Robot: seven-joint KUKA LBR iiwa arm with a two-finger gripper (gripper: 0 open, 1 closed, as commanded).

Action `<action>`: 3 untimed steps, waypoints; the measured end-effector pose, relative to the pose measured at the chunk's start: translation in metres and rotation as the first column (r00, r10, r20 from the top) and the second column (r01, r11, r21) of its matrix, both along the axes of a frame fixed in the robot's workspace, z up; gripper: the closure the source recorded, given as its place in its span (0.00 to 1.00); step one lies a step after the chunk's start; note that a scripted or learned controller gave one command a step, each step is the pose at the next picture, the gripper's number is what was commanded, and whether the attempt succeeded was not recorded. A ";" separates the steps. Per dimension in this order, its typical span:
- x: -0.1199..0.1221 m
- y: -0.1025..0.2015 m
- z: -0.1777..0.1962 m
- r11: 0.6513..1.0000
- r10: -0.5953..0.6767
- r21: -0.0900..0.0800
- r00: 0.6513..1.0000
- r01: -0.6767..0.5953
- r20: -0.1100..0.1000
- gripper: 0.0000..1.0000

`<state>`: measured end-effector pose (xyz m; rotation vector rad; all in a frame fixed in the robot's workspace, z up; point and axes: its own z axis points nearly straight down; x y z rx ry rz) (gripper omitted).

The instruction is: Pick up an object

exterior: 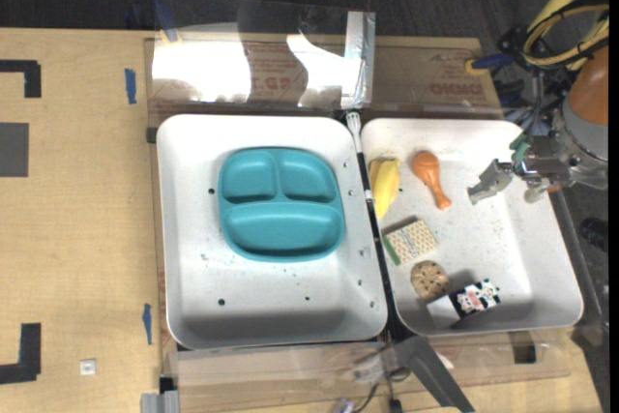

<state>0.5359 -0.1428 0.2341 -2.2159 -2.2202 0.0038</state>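
Fingers [490,181] of the gripper [513,181] stood apart, holding nothing, over the right bin's [551,256] upper right. Left of them lay a toy drumstick [431,177], banana [385,184], cookie [427,279].

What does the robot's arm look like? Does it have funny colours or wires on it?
The arm is grey with a rounded orange band above the wrist. Its end is a cluster of small silvery-grey metal parts, and the gripper is a pale grey metal piece sticking out over the right bin. Behind the arm hang black and yellow cables, looped together.
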 end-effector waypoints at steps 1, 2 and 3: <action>0.020 0.001 0.006 0.992 -0.126 -0.002 0.992 0.126 0.003 0.00; 0.041 0.038 -0.147 0.986 -0.169 -0.001 0.986 0.169 0.011 0.00; 0.102 0.039 -0.148 0.937 -0.349 -0.002 0.937 0.349 0.009 0.00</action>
